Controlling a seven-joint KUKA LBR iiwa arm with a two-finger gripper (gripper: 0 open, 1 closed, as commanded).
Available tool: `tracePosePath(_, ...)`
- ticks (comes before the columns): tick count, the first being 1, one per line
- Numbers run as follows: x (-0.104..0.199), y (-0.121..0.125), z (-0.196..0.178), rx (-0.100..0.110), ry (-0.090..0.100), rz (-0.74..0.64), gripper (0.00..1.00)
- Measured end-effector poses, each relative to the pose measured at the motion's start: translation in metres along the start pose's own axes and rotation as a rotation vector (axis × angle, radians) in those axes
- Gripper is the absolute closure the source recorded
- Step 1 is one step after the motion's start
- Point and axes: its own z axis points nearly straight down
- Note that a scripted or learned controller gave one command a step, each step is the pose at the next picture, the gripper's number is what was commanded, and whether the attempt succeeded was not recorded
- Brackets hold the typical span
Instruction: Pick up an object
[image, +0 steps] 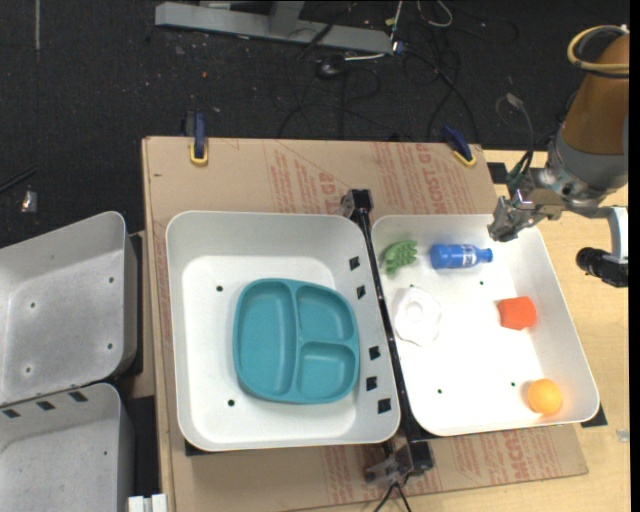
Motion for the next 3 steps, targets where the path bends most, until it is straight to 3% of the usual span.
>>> tracePosePath(1, 0.0, 0.001, -0.028, 0.003, 0.001, 0.001, 1.0)
tracePosePath(3, 0.087, -0.035, -0.032, 0.009, 0.003, -0.002, 1.0)
